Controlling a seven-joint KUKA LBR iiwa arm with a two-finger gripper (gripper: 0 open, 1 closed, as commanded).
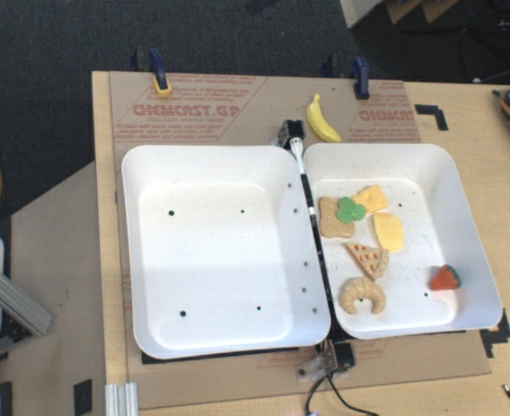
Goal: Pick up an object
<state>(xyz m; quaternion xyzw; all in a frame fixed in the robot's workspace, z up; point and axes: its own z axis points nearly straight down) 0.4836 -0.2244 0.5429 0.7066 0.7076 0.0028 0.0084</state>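
Note:
The right bin (462,202) holds several toy foods. A tan bread slice (330,219) lies by the divider with a green leafy piece (351,210) on its right edge. Two yellow cheese pieces sit beside it, one upper (372,199) and one lower (389,232). Below them lie a pizza wedge (367,258) and a croissant (363,295). A red strawberry (444,278) rests near the bin's right wall.
The left bin (151,258) stands beside the right one. A yellow banana (322,121) lies on the board behind the bins. Two blue clamps (159,69) (360,74) hold the board's far edge. A cable connector (334,359) sits at the front.

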